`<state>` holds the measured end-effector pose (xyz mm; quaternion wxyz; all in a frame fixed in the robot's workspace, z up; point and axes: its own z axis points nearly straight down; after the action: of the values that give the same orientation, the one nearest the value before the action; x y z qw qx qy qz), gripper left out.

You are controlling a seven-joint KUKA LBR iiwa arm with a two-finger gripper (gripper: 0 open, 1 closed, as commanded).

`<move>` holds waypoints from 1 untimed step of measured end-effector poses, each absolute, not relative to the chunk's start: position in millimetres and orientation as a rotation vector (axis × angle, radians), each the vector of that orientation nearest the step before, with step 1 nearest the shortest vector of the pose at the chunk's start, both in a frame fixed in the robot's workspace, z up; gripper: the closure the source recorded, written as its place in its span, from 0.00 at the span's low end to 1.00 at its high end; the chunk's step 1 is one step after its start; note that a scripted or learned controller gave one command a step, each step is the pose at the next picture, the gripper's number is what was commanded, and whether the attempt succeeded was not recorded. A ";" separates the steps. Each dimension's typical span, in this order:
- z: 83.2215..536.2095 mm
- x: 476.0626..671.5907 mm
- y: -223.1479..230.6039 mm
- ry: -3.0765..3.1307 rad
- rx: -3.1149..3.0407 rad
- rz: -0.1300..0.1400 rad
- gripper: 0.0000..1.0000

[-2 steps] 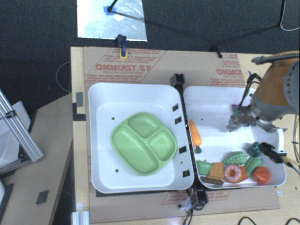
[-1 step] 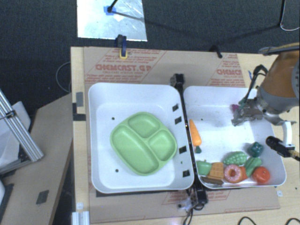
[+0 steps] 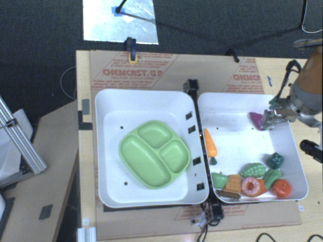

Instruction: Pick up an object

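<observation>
We list first the tabletop (image 3: 166, 64), covered with printed brown board, bearing two shallow white bins side by side. The left bin (image 3: 108, 135) holds one green divided plate (image 3: 154, 154) with three compartments, lying flat near the bin's middle. The right bin (image 3: 237, 110) holds the toy foods. We count an orange carrot (image 3: 210, 144) lying along the left wall, its green top towards the near side. Along the near wall, from left to right, we note a green piece (image 3: 219, 180), a tan waffle-like piece (image 3: 233, 184), a pink-frosted donut (image 3: 251, 186), a pale green lumpy vegetable (image 3: 253, 170) just behind the donut, a green pepper-like piece (image 3: 271, 176), and a red tomato (image 3: 281, 187) in the near right corner. A dark teal piece (image 3: 275, 160) sits a little farther back by the right wall. A purple object (image 3: 257, 120) lies at the far right of this bin, well apart from the cluster. The gripper (image 3: 266, 119) hangs at the purple object's right side, touching or just beside it; we cannot tell whether the fingers are wide, narrow or closed on anything. The arm (image 3: 309, 92) enters from the right, its orange band at the frame's edge.
</observation>
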<state>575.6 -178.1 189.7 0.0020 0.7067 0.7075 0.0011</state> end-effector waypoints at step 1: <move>226.9 577.0 -178.3 2.223 2.213 0.004 1.00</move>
<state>577.0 -178.3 226.9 0.0023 0.7055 0.7087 0.0014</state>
